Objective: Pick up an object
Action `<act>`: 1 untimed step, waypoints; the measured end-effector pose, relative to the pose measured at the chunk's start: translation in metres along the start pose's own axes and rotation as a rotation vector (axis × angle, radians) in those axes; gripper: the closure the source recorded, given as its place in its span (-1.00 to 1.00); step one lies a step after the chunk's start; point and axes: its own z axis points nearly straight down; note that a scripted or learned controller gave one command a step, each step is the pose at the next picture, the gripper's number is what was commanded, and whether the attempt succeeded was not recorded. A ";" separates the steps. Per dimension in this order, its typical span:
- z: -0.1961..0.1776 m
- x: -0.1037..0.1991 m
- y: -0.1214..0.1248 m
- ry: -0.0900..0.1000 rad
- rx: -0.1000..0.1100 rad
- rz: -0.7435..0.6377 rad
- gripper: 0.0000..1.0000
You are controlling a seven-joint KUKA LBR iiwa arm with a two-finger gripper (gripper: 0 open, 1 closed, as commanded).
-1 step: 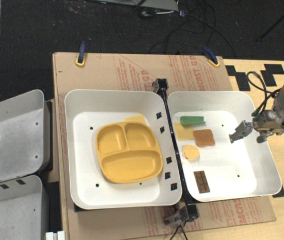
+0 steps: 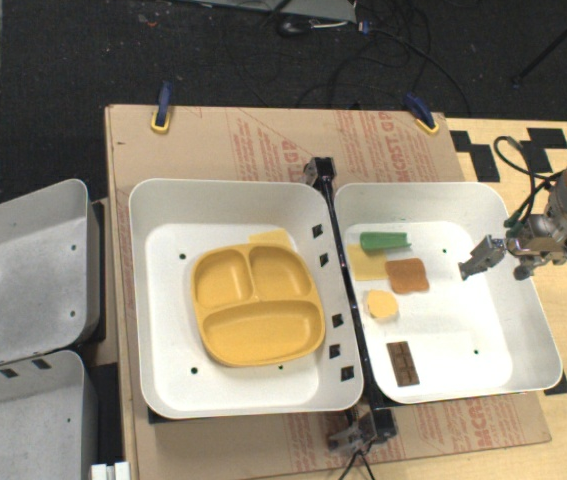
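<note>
Objects for picking lie in the right bin [image 2: 523, 298]: a green block [image 2: 383, 240] at the far side, a pale yellow flat piece [image 2: 366, 264] just under it, a brown square [image 2: 407, 275] touching that piece's right edge, a round yellow disc [image 2: 381, 305] nearer, and a dark brown bar [image 2: 402, 363] nearest of all. The left bin [image 2: 163, 268] bears a yellow divided tray [image 2: 258, 305], with a pale yellow slip [image 2: 272, 238] showing at its far edge. Both bins sit on a cardboard sheet [image 2: 263, 138] held by two clamps with blue handles [image 2: 163, 108] at its far edge. The floor around is dark, with cables at the far side and white metal panels [image 2: 23, 268] on the left. The gripper [image 2: 482, 258] hangs over the right bin's right part, apart from the objects; whether its claw is released or clenched I cannot tell
</note>
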 end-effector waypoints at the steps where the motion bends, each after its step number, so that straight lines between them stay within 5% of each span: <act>1: 0.044 0.000 -0.005 0.002 0.004 0.003 -1.00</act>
